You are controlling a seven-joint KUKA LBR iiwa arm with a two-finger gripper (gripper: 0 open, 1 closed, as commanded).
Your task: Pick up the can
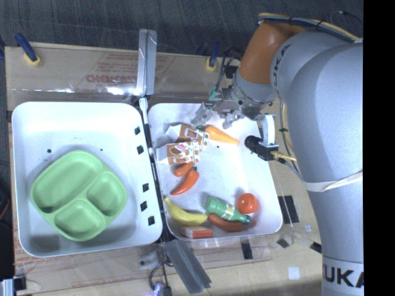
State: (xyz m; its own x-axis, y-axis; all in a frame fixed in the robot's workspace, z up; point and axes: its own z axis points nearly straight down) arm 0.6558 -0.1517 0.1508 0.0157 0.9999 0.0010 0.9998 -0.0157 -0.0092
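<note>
A dark carpeted floor (92,5) is seen along the top of the frame. Below it, a tan surface (74,66) is covered with clear plastic sheeting, fastened by blue clamps (27,48) at its upper edge.

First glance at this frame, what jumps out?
The big grey arm with its orange band fills the right side, its gripper low over the far end of the right bin. That bin is crowded: a carrot, a banana, a tomato and a green bottle. A green divided plate lies alone in the left bin.
</note>
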